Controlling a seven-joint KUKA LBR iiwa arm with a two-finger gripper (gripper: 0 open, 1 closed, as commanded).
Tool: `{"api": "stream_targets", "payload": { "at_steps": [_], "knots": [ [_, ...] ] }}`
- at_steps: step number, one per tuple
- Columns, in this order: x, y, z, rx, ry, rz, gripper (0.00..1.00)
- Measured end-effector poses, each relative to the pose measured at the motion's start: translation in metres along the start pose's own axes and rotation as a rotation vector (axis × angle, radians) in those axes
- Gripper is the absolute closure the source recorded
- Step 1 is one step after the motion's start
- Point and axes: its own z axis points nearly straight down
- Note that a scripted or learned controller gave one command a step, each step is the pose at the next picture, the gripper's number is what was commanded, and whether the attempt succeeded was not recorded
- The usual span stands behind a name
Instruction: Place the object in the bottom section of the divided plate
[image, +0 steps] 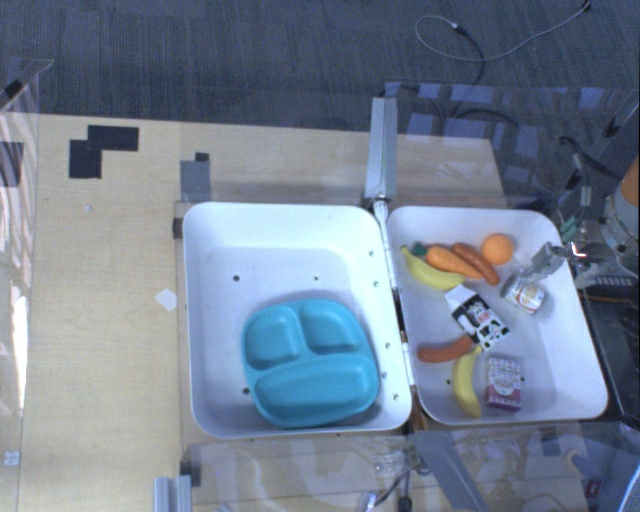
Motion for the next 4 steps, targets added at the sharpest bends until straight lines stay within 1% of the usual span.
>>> {"api": "stream_targets", "payload": {
  "at_steps": [1,2,3,4],
  "knots": [
    [0.004,-0.007,-0.069,-0.001,0.000,0.097,0.00],
    [0.006,0.039,-0.170,-0.001,0.000,0.202,0.00],
    [0.018,0.064,-0.167,-0.001,0.000,0.129,0.00],
    [0.077,0.105,-0.194,0.000,0.001,0.192,0.00]
  ]
}}
